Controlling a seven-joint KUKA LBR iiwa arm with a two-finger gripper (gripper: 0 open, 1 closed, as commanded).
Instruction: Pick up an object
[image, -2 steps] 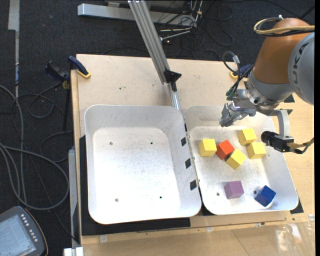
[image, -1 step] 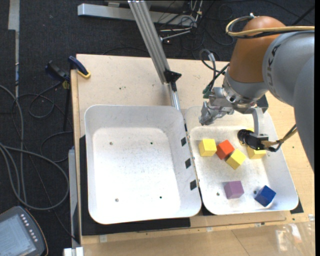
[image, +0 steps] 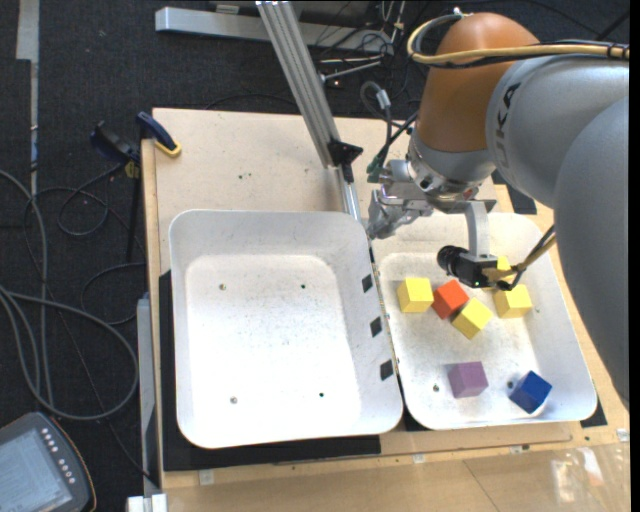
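the right bin (image: 560, 400) carries six small blocks: a yellow cube (image: 415, 294) near its far left corner, an orange cube (image: 451, 297) just beside it, a second yellow cube (image: 472, 318) touching the orange one on the near side, a third yellow cube (image: 513, 301) toward the right edge, a purple cube (image: 467, 379) near the middle of the near edge, and a blue cube (image: 530, 391) at the near right corner. the left bin (image: 200, 250) holds no blocks. the gripper (image: 388, 215) hangs over the far left corner of the right bin, close to the shared rim between the two bins, with nothing visible between its parts; whether it is spread or pressed together cannot be told from this angle. a black fitting (image: 462, 264) on the wrist assembly sits above the block cluster. judgement: the pick has not begun, since every block rests on the bin floor. the nearest candidate is the first yellow cube; the purple and blue cubes stand apart from their neighbours and would likely allow a cleaner approach than the touching cluster.
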